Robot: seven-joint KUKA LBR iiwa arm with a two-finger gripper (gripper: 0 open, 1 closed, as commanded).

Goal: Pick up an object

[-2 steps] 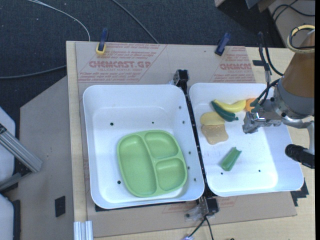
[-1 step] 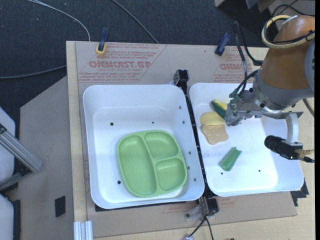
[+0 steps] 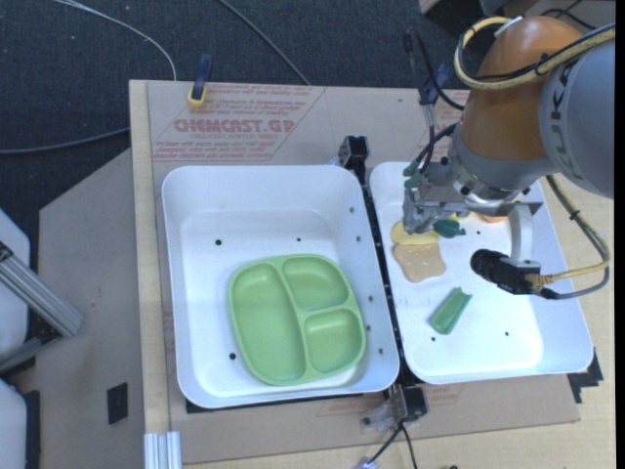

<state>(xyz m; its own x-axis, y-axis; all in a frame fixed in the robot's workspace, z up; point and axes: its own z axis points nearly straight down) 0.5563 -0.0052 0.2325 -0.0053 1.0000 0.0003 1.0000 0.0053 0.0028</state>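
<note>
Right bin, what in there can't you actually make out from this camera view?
- Pincer: its fingertips are small and merge with the items beneath, so open or shut is unclear.
- Yellow item and teal item: partly covered by the pincer, shapes unclear.
- Orange item: mostly hidden under the arm's wrist.
- Right bin: its far part is covered by the arm.
- Tan piece and green block are plain.

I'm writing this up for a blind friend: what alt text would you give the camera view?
A grey and orange robot arm lowers its gripper over a tan slice-shaped object in the right white bin, near a green block. The left white bin holds a green divided tray.
</note>
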